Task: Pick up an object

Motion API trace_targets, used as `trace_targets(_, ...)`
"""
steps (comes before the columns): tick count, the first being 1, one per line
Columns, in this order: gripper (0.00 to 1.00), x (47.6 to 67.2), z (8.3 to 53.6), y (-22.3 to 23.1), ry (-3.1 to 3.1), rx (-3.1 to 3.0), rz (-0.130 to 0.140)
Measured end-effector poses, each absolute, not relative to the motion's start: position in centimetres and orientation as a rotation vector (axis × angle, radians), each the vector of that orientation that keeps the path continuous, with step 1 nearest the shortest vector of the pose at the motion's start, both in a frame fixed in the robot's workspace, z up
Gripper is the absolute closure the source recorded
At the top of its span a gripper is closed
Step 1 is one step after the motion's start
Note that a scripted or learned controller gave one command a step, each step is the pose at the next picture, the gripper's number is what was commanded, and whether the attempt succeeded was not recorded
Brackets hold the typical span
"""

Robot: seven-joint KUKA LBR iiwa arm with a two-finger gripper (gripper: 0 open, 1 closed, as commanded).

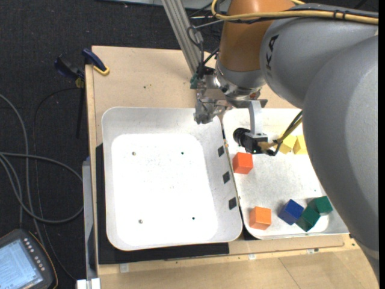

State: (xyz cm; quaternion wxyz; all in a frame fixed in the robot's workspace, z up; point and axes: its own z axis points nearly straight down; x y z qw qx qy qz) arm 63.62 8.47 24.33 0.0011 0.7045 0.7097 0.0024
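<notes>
Blocks, the objects to be picked up, are all sitting in the right-hand bin (283, 179), none of them lifted. The grey arm (325, 71) with its orange band is reaching in from the right and covering that bin's far corner. The wooden surface (150, 77) is carrying both white bins side by side. The left-hand bin (120, 161) is lying under the gripper (206, 112), which is hanging over its far right corner, near the rim shared by the bins. Whether the gripper is open or closed cannot be told from here, and nothing is showing in its grasp.

A red-orange block (243, 162) is resting near the dividing rim, an orange block (260, 217) nearer the front edge. A blue block (292, 211) is sitting just beside two green blocks (316, 212). Yellow blocks (293, 144) are lying near the arm. A blue and yellow clamp (90, 60) is gripping the surface's far left corner.
</notes>
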Motion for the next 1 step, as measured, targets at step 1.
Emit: trace_targets(1, 0.0, 63.48, 24.24, 8.15, 2.225, 2.217, -0.001)
